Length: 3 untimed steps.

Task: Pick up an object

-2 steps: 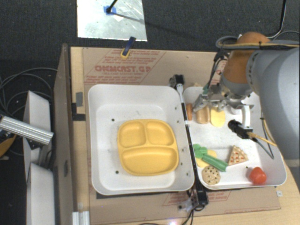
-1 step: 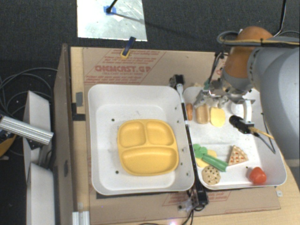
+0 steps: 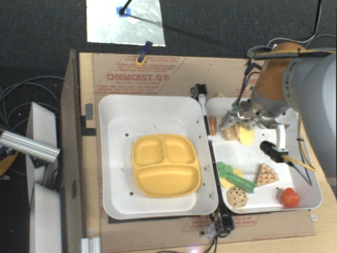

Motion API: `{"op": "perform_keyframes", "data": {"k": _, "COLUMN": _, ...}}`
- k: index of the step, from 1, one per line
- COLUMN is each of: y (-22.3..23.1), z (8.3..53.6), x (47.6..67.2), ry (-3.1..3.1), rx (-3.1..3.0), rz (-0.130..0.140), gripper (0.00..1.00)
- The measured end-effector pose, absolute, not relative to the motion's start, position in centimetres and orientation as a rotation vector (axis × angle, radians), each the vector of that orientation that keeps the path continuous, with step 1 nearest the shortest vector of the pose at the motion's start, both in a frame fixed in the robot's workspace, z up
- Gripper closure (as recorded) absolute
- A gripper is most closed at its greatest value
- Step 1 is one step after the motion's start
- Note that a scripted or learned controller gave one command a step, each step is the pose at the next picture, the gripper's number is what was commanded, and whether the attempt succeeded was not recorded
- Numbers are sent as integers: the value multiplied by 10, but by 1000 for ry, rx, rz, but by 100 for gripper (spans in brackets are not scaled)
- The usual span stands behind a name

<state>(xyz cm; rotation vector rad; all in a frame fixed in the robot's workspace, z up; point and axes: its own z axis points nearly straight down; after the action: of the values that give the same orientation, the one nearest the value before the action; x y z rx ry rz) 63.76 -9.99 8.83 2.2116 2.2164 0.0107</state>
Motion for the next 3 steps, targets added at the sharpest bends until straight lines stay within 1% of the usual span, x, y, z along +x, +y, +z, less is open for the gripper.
{"op": "perform_keyframes", "data": {"k": 1, "y": -100, "z": 89, "x": 624, "ry": 2215, "rx": 2211, "rz": 10, "gripper": 0}}
{"op": "perform_keyframes", "data": {"k": 2, "y": -113, "z": 117, "x": 612, "ry": 2219, "rx": 2220, "rz": 3, "gripper": 0}}
{"op": "perform_keyframes", "data": {"k": 3, "y": -125, "z": 84, "x": 629, "ry": 2220, "rx": 2218, "rz": 2, "gripper": 0}}
